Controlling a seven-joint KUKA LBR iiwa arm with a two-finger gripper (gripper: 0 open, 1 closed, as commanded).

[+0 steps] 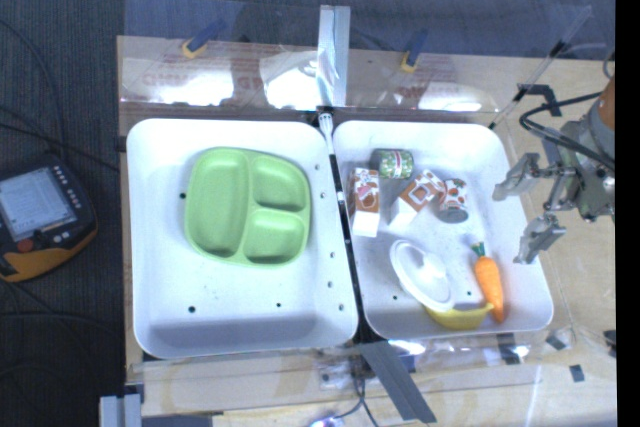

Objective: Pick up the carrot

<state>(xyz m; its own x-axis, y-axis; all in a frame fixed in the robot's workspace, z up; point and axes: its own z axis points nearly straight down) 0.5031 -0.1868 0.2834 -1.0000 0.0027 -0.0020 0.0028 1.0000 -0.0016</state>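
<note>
Gripper jaws spread wide, holding nothing, at the right bin's right rim, carrot lying near front-right corner touching the yellow banana and beside white bowl; risk: fingers hit wall or nudge the banana.

No text, brand or number can be made out. The green can and the red-and-white cartons in the right bin carry printed labels, but the print is too small and blurred to read, as is the pendant screen at the left
</note>
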